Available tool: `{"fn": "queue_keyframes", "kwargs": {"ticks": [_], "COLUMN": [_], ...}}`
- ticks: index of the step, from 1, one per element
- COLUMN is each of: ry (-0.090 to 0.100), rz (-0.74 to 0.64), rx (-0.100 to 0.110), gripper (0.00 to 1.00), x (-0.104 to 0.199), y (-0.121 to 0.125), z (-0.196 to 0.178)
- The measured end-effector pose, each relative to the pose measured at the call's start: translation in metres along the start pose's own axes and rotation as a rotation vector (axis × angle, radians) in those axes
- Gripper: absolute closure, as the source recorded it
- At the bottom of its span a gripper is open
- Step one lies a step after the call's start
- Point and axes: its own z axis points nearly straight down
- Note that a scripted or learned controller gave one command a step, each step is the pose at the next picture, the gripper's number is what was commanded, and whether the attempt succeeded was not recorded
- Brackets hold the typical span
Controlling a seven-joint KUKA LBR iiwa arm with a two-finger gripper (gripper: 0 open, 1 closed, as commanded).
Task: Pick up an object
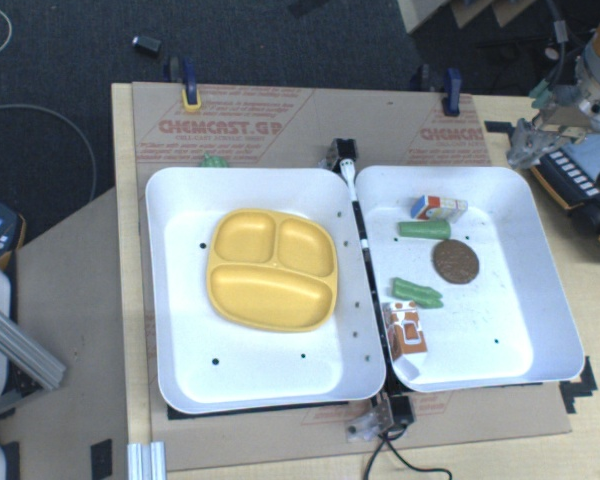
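Note:
The right bin (pixel 525 348) holds several small objects. A blue, white and red carton (pixel 438 207) lies near its far side, with a green cylinder (pixel 423 230) just in front of it. A brown round disc (pixel 455 263) sits at mid-bin. Toward the left wall lie a green pea pod (pixel 417 292) and an orange and white packet (pixel 406 329). My gripper (pixel 526 146) hangs at the view's upper right, over the bench just beyond the right bin's far right corner, away from all the objects. Nothing shows in it.
The left bin (pixel 180 348) holds a yellow divided plate (pixel 273 269). Blue clamps (pixel 189 83) (pixel 452 90) pin the cardboard sheet at the back. A black bracket (pixel 344 153) sits between the bins' far corners. Dark equipment (pixel 580 178) stands off to the right.

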Motion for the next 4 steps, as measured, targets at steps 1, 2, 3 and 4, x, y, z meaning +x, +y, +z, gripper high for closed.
{"fn": "queue_keyframes", "kwargs": {"ticks": [1, 2, 3, 4], "ry": [0.007, 0.008, 0.005, 0.005], "rz": [-0.002, -0.006, -0.006, -0.007], "rx": [0.015, 0.013, 0.001, -0.001], "gripper": [1.00, 1.00, 1.00, 1.00], "x": [0.062, 0.153, 0.213, 0.273], "y": [-0.071, -0.128, -0.164, -0.163], "z": [0.065, 0.093, 0.042, -0.003]}}
